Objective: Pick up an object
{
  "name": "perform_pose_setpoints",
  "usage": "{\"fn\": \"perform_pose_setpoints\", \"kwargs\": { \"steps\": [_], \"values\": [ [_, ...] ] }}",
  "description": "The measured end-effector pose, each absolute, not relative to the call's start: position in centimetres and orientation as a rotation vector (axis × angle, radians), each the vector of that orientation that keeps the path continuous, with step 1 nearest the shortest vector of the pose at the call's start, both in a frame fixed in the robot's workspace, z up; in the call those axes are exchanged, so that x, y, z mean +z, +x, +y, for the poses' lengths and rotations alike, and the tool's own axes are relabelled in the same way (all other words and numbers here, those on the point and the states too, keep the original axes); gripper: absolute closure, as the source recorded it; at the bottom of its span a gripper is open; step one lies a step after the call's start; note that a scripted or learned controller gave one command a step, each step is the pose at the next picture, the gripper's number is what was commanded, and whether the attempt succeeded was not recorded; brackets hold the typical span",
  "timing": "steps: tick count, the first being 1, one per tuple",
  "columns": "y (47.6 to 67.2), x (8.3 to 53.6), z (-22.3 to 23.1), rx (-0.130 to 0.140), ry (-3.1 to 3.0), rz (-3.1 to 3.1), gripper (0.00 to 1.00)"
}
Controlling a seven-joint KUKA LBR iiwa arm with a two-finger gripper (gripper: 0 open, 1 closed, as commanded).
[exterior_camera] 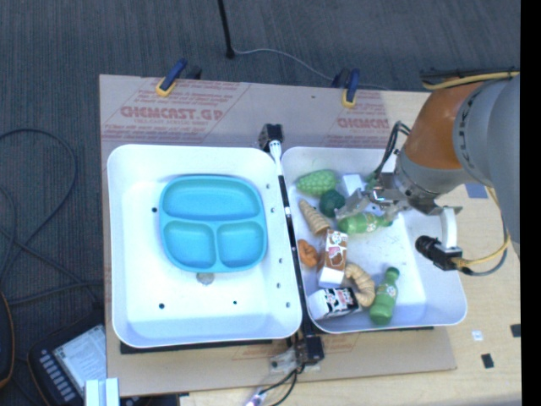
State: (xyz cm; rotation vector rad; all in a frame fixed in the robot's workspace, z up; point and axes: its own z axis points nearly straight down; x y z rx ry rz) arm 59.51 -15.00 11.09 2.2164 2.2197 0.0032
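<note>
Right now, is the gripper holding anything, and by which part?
Cannot be told. The gripper sits low among the toys in the right bin, against a light green piece, but no hold shows.

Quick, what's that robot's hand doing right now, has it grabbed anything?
Hand: down in the right bin, right at a light green toy; whether it grips the toy cannot be told.

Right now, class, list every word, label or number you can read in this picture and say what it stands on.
"CHEMCAST GP": red print on the brown board under the bins, upper left.
"CHEMCA...": the same print, cut off, on the board at upper right, beside the arm.
Small carton and black-and-white packet in the right bin: printing too small to read.
</note>
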Motion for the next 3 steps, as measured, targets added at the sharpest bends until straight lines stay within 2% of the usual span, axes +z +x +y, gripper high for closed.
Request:
{"fn": "perform_pose_setpoints", "kwargs": {
  "steps": [1, 2, 3],
  "values": [
    [51.0, 8.7, -12.0, 0.003, 2.220, 2.217, 0.00],
    [51.2, 9.8, -12.0, 0.007, 2.217, 2.214, 1.00],
    [51.1, 9.8, -12.0, 0.006, 2.218, 2.214, 0.00]
  ]
}}
